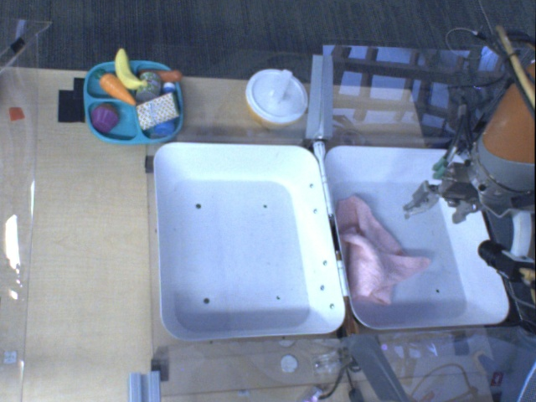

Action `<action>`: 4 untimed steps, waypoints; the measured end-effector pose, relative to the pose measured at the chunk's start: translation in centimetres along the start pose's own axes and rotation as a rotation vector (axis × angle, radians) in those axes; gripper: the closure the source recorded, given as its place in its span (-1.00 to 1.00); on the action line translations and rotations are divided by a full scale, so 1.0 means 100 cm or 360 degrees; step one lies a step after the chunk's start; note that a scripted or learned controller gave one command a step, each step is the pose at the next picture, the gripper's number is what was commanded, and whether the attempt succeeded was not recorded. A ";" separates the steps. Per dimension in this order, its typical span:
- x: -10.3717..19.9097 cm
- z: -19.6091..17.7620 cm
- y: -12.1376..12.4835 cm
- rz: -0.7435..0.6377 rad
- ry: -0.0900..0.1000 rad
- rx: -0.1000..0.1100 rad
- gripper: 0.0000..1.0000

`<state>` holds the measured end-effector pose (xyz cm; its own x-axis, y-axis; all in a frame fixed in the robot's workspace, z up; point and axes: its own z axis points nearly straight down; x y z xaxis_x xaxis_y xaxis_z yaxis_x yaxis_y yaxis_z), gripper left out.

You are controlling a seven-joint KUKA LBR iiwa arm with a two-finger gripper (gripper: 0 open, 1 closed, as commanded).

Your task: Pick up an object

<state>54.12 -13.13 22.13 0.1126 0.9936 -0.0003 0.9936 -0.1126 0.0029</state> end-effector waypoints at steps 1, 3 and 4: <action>0.031 0.123 -0.015 -0.0015 0.0001 -0.0015 -1.00; 0.048 0.129 0.054 -0.0372 -0.0001 -0.0022 -1.00; 0.046 0.129 0.068 -0.0698 -0.0003 -0.0023 -1.00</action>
